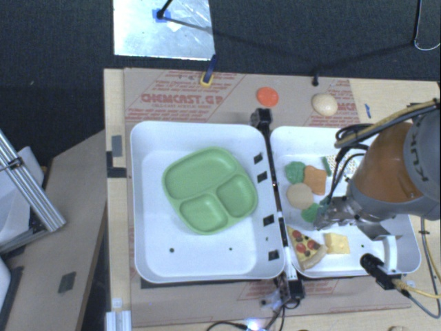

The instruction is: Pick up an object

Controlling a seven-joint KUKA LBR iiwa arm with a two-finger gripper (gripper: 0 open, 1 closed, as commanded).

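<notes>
Two white bins (148, 205): one green divided plate (209, 189) left, six toy foods right. The claw (325, 216) touches a green piece (311, 212) at its nine o'clock; its grip I can't tell.

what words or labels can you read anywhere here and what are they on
"CHEMCAST G P" in red print on the brown board under the bins, behind the left bin; the last letters are blurred.
More red print on the same board behind the right bin is too cut off to read.
Dark letters on the arm near the right edge are too blurred to read.
</notes>
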